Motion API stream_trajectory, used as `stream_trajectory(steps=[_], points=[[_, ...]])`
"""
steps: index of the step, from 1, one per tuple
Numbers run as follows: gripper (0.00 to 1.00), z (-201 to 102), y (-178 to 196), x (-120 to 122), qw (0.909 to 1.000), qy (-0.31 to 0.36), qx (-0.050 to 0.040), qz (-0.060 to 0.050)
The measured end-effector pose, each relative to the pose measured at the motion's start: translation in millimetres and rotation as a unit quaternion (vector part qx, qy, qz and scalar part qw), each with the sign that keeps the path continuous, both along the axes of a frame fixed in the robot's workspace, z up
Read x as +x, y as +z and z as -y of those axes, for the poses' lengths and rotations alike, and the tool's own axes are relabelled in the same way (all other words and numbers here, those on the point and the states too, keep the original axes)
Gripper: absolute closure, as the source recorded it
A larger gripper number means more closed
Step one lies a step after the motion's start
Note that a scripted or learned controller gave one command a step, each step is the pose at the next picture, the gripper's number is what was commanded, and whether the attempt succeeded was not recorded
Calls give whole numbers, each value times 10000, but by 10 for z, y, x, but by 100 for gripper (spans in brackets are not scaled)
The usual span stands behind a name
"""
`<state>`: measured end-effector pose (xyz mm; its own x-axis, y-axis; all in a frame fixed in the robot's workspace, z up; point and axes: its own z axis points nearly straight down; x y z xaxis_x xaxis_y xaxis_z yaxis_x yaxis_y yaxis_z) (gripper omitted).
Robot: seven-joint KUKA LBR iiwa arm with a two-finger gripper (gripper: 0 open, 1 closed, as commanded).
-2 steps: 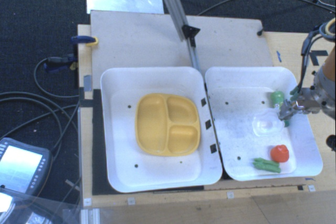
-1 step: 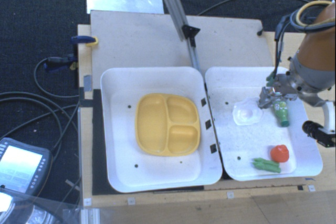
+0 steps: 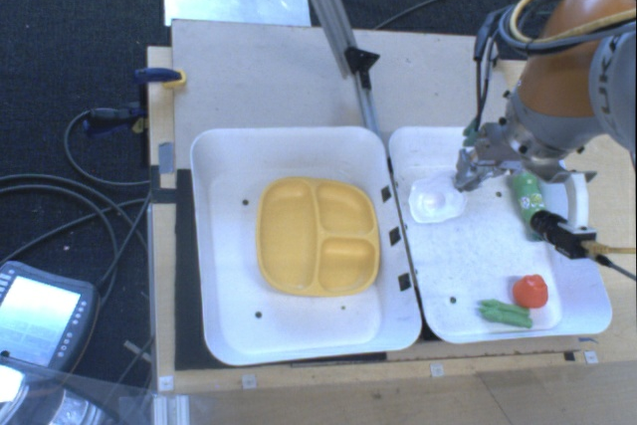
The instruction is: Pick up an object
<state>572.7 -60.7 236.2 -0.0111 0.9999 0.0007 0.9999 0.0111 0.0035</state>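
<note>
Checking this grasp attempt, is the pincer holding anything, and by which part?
Cannot be told: the pincer sits at the edge of the small clear plastic cup in the right white bin.

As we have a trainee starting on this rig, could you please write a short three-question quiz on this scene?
1. True or false: the yellow tray lies in the left bin.
2. Which lies nearest the red object? A) the green object B) the clear cup C) the green bottle
3. Fill in: the gripper hangs over the ____ bin.

Key: 1 true; 2 A; 3 right.
</note>
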Motion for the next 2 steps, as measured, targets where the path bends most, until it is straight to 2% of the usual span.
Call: stream_trajectory(steps=[2], points=[[100, -1027, 161, 498, 10000, 3, 9, 2]])
